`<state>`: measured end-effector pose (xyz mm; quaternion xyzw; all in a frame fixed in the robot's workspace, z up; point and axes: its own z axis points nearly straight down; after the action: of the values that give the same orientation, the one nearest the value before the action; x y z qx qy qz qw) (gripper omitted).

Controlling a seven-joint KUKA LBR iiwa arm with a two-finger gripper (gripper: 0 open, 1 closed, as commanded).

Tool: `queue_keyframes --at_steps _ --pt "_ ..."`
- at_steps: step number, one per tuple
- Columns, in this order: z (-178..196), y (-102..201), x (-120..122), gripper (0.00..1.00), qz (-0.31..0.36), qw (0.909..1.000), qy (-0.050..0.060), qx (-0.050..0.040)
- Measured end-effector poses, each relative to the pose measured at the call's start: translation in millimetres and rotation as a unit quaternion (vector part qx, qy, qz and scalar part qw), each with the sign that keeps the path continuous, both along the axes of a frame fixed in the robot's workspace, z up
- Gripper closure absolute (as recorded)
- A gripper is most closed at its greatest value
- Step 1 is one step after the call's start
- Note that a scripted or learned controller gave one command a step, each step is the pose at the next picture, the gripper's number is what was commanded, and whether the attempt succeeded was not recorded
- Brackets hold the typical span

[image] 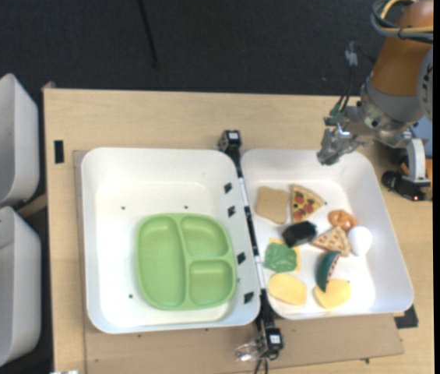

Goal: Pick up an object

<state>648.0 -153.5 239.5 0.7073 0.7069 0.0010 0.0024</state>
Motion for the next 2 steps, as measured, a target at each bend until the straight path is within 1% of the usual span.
queue_keyframes --at_steps 1,2 --pt "1.3 -1.3 0.5 1.00 0.000 1.0000 0.001 -0.0001" --pt "0.8 57.1 -17.4 1.00 0.003 1.0000 0.002 0.0015"
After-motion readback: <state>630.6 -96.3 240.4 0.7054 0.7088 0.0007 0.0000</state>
